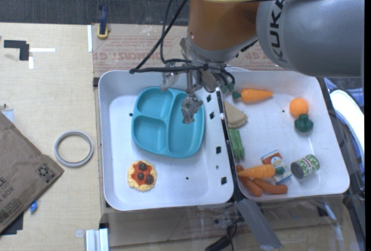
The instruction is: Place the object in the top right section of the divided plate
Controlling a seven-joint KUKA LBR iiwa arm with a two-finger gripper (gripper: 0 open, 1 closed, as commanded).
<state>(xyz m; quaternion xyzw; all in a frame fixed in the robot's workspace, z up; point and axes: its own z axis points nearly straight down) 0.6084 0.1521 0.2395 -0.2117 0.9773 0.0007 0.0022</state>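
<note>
A blue divided plate (159, 128) lies in the left white bin (116, 186). My gripper (188, 112) hangs low over the plate's right-hand section, close to its upper edge. No object shows clearly at the gripper tip. A small toy pizza (142, 175) lies on the bin floor just below the plate's lower left corner. The arm's orange band and grey wrist hide the bins' back rim.
The right bin (324, 186) holds a carrot (255, 94), an orange (298, 106), a green broccoli piece (303, 123), a bread slice (236, 117), a green pod (236, 144), a second carrot (257, 171), sausages (262, 186) and a can (305, 166). A tape ring (73, 148) lies left of the bins.
</note>
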